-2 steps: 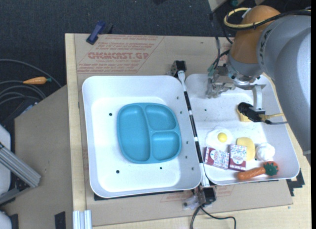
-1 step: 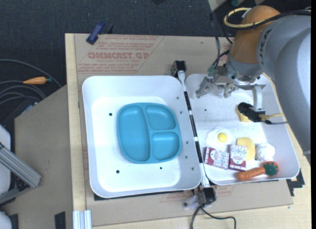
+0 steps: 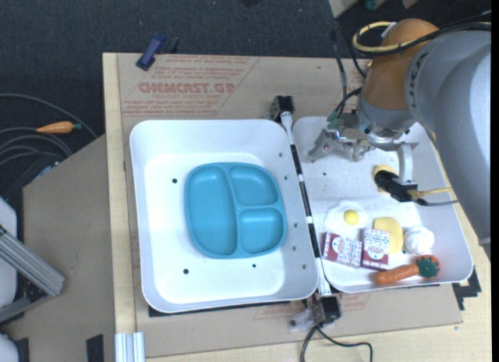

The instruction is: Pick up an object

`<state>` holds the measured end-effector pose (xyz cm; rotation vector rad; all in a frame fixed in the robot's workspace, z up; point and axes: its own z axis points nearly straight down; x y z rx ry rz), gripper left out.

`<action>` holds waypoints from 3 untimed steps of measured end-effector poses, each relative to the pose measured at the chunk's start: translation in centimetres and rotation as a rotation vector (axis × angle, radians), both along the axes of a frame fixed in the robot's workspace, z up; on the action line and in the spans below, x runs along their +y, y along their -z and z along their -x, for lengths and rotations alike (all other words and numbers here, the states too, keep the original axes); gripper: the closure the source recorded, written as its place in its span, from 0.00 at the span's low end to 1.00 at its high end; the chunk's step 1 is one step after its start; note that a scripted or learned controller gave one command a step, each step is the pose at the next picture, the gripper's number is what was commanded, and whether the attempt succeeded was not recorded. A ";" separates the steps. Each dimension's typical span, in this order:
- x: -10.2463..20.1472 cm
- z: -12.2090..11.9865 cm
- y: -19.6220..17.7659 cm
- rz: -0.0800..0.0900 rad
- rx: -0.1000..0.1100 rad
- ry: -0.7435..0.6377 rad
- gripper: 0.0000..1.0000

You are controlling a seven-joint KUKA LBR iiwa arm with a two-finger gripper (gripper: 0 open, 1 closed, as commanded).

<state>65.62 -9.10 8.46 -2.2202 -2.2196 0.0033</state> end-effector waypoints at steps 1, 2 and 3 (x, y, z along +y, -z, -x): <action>0.0 -0.1 -1.1 0.000 -0.003 0.000 1.00; 0.0 -0.1 -1.1 0.000 -0.002 0.000 0.00; 0.1 -0.1 -2.1 0.000 -0.004 0.000 1.00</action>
